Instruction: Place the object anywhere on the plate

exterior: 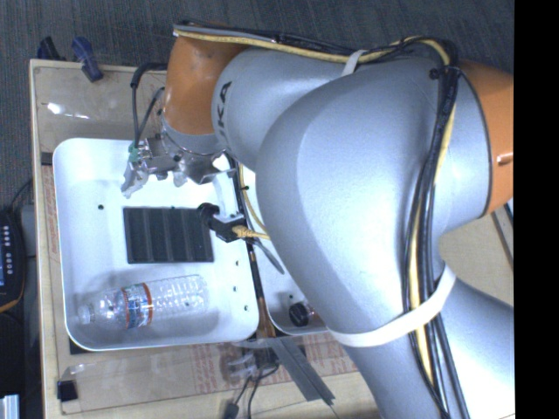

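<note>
The end effector (147, 171), whose grip state cannot be told from above, is poised over the upper left bin (79, 234), well apart from the plastic water bottle (144, 304) lying below the dark ribbed plate (169, 235), so a descent here would likely close on nothing.

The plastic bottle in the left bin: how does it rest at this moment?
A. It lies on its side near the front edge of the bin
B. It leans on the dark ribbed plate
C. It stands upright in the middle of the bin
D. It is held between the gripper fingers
A: the plastic bottle lies flat on its side on the floor of the left bin, below the dark ribbed plate and apart from it, while the gripper is above the plate's far side.
</note>
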You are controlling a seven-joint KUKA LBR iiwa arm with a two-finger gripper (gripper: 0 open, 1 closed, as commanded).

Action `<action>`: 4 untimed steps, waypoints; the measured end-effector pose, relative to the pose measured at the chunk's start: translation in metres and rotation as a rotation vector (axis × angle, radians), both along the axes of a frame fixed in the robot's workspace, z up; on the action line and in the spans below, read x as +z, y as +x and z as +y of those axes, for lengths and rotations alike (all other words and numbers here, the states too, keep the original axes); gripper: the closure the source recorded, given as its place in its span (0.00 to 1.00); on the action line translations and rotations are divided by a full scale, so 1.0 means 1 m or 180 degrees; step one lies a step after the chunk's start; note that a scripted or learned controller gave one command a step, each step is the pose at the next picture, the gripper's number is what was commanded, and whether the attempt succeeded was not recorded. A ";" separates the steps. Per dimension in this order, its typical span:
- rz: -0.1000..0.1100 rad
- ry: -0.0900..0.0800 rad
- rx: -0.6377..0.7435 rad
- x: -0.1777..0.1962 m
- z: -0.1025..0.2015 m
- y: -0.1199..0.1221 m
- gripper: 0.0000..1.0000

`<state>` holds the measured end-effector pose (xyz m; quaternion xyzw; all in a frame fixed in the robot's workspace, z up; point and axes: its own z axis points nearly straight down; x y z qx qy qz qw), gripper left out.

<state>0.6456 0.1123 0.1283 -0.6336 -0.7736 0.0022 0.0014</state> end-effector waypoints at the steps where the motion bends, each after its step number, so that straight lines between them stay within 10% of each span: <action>1: 0.0001 0.0006 0.0939 -0.037 0.045 -0.031 0.00; 2: -0.0004 0.0008 0.0708 -0.037 0.052 -0.112 0.00; 3: 0.0001 -0.0001 -0.0657 -0.038 0.075 -0.170 0.00; 4: -0.0014 0.0006 0.0250 0.004 0.039 -0.169 0.00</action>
